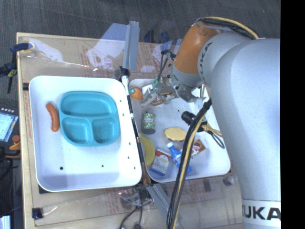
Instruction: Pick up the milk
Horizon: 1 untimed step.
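The gripper is hovering over the far end of the right bin, just beside a small orange fruit, and whether it is spread or pressed together cannot be told from this slant. The milk, a small carton with a red and white face, is lying at the near end of that same bin, well apart from the gripper, flanked by a yellow banana-like piece and a blue packet. Nothing is showing in its grasp, so the pick is looking barely begun: reaching the carton, closing on it and lifting all appear left to do.
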Each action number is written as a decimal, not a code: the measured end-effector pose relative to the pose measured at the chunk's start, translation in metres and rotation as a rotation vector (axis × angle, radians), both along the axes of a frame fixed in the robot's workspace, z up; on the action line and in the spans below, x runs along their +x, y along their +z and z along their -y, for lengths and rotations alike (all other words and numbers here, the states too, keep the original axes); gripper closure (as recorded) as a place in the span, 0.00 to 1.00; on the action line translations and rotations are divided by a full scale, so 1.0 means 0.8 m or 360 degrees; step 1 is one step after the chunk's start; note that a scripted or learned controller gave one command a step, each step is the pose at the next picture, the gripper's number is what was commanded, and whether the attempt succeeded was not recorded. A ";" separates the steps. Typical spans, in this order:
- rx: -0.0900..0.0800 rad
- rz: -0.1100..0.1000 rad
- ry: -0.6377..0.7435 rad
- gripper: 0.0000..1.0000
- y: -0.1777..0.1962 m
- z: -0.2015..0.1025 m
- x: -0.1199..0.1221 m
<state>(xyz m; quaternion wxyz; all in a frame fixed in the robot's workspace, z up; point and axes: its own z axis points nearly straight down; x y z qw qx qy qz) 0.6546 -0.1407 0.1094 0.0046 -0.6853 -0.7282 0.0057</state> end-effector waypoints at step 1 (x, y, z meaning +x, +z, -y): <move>-0.0001 -0.0003 0.0002 1.00 0.011 0.000 0.000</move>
